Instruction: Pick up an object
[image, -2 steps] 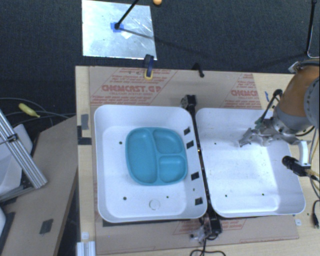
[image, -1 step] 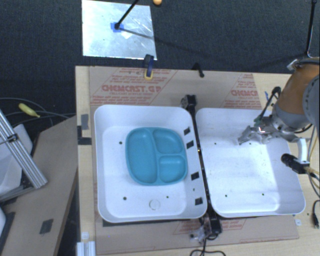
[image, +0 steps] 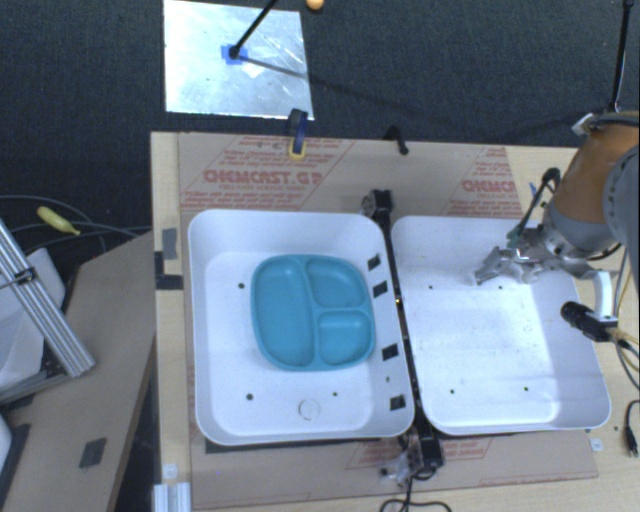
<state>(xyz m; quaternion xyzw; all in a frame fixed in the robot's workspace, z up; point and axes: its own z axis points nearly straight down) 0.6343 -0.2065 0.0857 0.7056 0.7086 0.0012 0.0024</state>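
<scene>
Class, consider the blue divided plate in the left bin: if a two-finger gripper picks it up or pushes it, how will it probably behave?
The blue divided plate looks moulded and rigid, so it probably stays stiff. Lying flat and low, it would more likely slide than tip or roll. Its glossy surface and shallow rim may make it slippery for the gripper.

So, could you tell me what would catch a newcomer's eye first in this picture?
Most likely the blue tray, a three-compartment plate lying flat in the middle of the left bin. Next, the arm with its orange band reaching in from the right, its gripper over the far part of the right bin.
</scene>
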